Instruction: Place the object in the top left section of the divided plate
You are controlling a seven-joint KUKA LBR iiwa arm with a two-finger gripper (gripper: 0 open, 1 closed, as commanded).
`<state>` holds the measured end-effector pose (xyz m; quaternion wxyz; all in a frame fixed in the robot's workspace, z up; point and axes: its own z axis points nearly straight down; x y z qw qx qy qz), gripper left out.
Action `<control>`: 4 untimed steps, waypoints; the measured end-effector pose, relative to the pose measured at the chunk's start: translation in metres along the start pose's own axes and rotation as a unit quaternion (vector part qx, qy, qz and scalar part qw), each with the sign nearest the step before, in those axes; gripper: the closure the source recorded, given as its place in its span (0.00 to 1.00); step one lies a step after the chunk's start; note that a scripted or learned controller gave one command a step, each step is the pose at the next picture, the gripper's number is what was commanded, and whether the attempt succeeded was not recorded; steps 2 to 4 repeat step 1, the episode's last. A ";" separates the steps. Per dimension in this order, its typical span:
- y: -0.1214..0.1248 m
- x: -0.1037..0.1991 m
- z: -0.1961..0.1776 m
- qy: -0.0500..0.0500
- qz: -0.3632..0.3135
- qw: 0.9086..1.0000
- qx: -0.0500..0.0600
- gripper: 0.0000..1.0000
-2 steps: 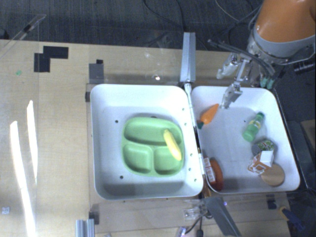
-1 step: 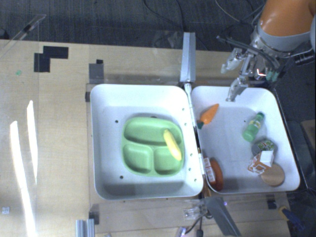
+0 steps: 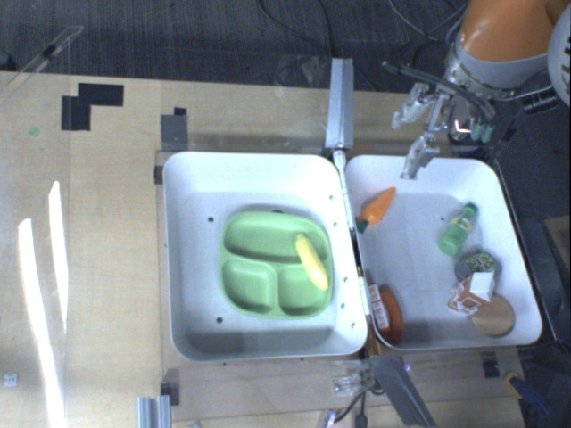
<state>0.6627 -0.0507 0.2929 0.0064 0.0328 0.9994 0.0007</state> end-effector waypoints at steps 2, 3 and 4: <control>-0.019 0.038 0.099 0.003 -0.048 0.999 0.000 0.00; -0.019 0.038 0.099 0.003 -0.048 0.999 0.000 0.00; -0.019 0.038 0.099 0.003 -0.048 0.999 0.000 0.00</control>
